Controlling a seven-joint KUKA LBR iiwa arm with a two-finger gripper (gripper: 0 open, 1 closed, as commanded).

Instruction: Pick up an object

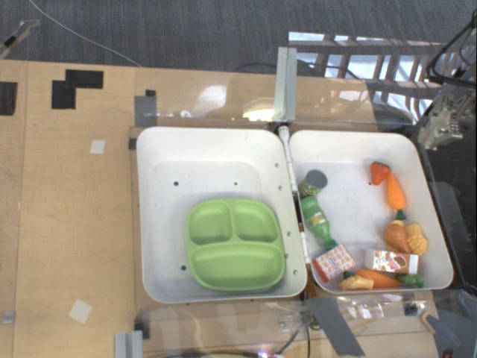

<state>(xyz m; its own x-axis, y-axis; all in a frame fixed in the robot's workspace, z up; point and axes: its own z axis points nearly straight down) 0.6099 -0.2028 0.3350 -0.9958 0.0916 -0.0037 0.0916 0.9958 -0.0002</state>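
Wooden tabletop point(67, 222) carries two white bins. Left bin point(160, 170) holds a green divided plate point(235, 243). Right bin point(350, 159) holds toy food: green bottle point(316, 221) by the divider, orange carrot point(394, 191) at right, small cartons point(335, 261) along the front wall. Claw point(447, 121) sits past the right bin's far right corner; whether apart or together, can't tell.

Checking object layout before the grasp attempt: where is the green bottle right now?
The green bottle lies in the right bin, against its left wall beside the divider, with a grey disc just above it and a small red-and-white carton just below.
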